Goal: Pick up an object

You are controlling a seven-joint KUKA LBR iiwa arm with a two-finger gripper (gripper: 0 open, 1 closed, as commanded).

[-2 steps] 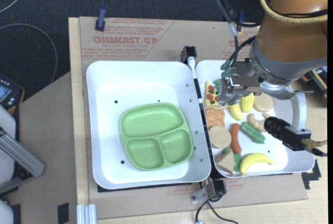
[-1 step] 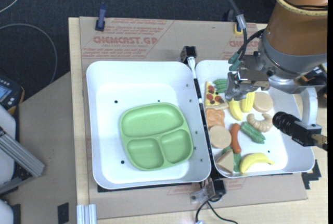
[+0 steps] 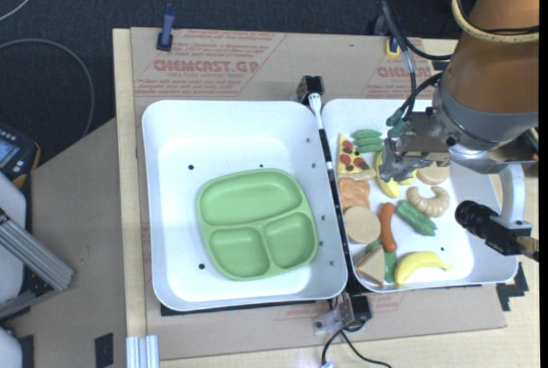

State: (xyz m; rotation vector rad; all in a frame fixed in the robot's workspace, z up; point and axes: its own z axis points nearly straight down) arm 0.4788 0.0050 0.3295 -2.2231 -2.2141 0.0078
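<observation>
My gripper hangs low in the right bin, among a pile of toy food. Its dark fingers reach down over a yellow piece at the pile's middle. Around it lie a pizza slice, green beans, a salmon-coloured piece, a round cracker, a red sausage, a tan shrimp, a green pickle, a banana and a sandwich wedge. The orange-banded arm covers the bin's upper right.
The left bin holds a green divided plate. A black divider clip sits between the bins at the back. A black fixture juts over the right bin's right edge. Brown cardboard lies under both bins.
</observation>
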